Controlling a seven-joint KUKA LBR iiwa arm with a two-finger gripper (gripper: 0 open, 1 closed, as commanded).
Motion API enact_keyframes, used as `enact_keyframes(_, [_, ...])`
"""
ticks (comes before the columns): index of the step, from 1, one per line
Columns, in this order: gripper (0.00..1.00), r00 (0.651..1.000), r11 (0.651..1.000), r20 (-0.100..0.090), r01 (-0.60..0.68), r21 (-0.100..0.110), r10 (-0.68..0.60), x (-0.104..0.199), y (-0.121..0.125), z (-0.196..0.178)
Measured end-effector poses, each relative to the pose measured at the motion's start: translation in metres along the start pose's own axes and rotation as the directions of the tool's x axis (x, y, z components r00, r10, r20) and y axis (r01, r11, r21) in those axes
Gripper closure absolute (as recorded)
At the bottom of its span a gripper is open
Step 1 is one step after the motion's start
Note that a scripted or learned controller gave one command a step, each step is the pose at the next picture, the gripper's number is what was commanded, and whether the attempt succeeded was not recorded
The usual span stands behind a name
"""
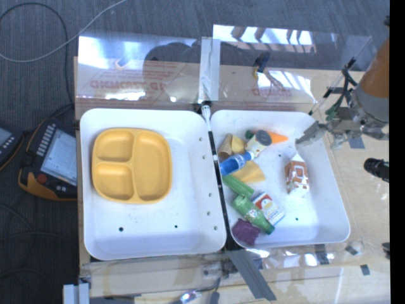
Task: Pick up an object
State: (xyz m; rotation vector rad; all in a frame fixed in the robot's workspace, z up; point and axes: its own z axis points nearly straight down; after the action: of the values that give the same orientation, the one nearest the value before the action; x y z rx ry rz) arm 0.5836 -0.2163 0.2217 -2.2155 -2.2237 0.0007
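The right bin [329,189] holds several small objects. An orange and white packet [296,175] lies alone toward the bin's right side. To its left is a cluster: a blue bottle [233,163], a yellow wedge [253,171], a green bottle [238,185], a red and white carton [268,206] and a purple piece [245,232]. An orange cone [276,137] and tan pieces [229,145] lie near the far wall. My gripper [330,129] hangs over the bin's far right corner, above and to the right of the packet, with nothing seen in it.
The left bin [152,227] carries a yellow divided plate [131,164]. A central wall [215,170] splits the two bins. A clear panel [266,62] stands behind them. A teach pendant [47,160] lies on the floor at left.
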Motion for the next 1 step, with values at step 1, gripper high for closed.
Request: enact_keyframes(1, [0.0,0.995,0.995,-0.007,-0.096,-0.007,0.096,0.0077,0.0046,0.1244])
